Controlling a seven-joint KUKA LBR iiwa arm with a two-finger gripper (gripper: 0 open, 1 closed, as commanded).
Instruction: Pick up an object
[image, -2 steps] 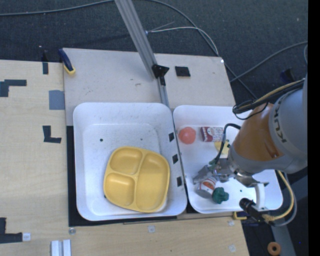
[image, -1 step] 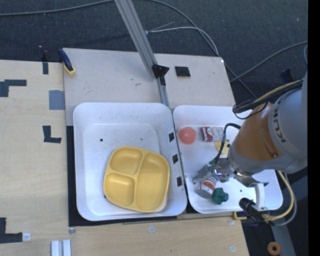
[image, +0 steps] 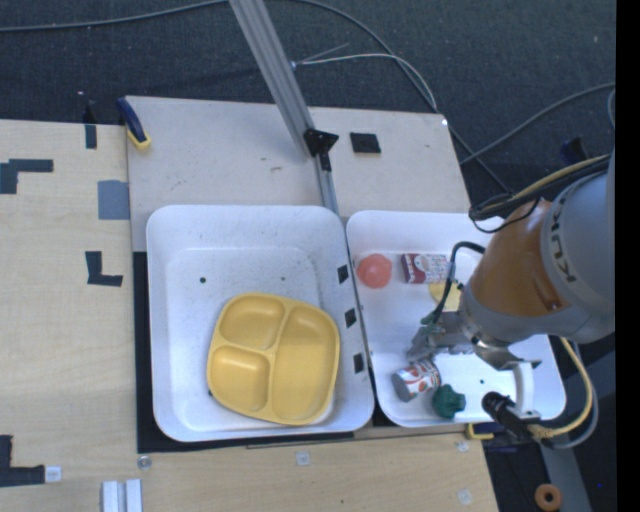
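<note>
My gripper reaches down into the right bin from the right, its grey tip hanging just above a small red-and-white can lying on its side. A dark green object lies beside that can near the bin's front edge. Farther back are a red ball, a red-and-white packet and a yellow item partly hidden by the arm. The orange band and grey body of the arm cover the bin's right half.
The left bin holds a yellow divided plate. A metal pole slants up from between the bins. Cables run over the dark floor at the back. A blue-and-yellow tool lies on the bench's far left corner.
</note>
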